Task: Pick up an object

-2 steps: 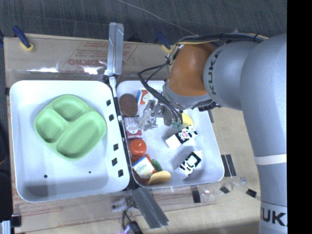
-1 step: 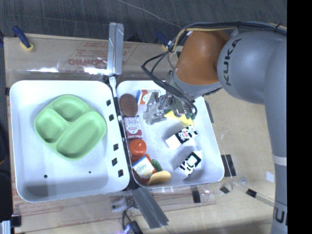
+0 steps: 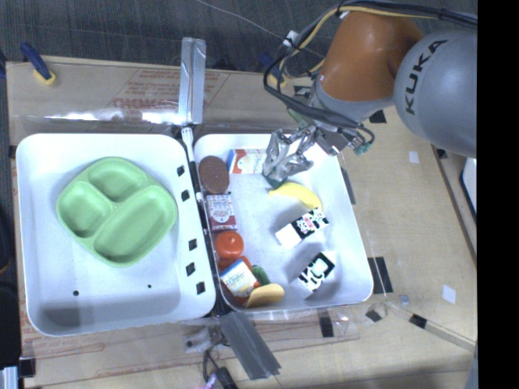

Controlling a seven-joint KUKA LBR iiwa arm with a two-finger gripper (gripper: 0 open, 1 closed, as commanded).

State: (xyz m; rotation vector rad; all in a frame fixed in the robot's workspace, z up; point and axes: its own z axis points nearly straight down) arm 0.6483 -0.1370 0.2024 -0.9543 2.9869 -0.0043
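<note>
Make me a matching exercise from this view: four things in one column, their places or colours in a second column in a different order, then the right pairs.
Things:
1. green divided plate
2. banana
3. brown round cookie
4. gripper

Places:
A. right bin, against its left wall near the far end
B. above the far part of the right bin, just beyond the banana
C. left bin
D. right bin, yellow, near the middle

Pairs: 1-C, 2-D, 3-A, 4-B
</note>
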